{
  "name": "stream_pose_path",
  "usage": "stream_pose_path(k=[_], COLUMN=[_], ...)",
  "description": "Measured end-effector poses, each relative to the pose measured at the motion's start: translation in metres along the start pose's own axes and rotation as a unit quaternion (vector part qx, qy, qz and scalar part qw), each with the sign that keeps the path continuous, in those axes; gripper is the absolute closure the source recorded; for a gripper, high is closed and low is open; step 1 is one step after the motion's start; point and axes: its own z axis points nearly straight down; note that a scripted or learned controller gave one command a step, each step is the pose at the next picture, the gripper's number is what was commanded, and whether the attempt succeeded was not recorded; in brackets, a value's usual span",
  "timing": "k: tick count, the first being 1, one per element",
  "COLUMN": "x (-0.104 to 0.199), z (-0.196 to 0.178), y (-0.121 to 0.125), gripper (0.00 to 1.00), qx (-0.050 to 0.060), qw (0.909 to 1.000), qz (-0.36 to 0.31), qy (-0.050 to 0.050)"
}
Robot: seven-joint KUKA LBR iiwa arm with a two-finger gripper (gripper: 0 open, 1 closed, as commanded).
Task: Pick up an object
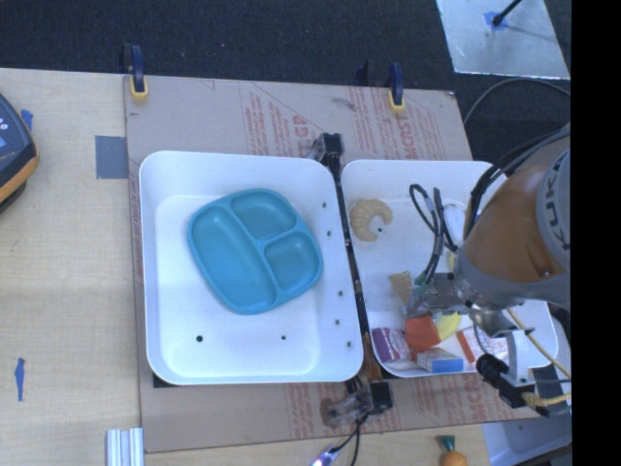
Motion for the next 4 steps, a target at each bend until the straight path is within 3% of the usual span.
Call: stream_pose_path(k=[1, 2, 3, 4], x=[-0.006, -0.006, -0.002, 0.003], z=[-0.063, -0.063, 0.010, 0.008], y=[0.097, 0.096, 0.057, 0.117], gripper=[1.00, 0.00, 0.00, 0.00], qx=[-0.002, -0.002, 0.000, -0.002], qw=[1.0000, 1.0000, 1.0000, 1.0000], qz=[0.002, 0.002, 0.001, 0.002], qy=[0.000, 0.000, 0.001, 0.001])
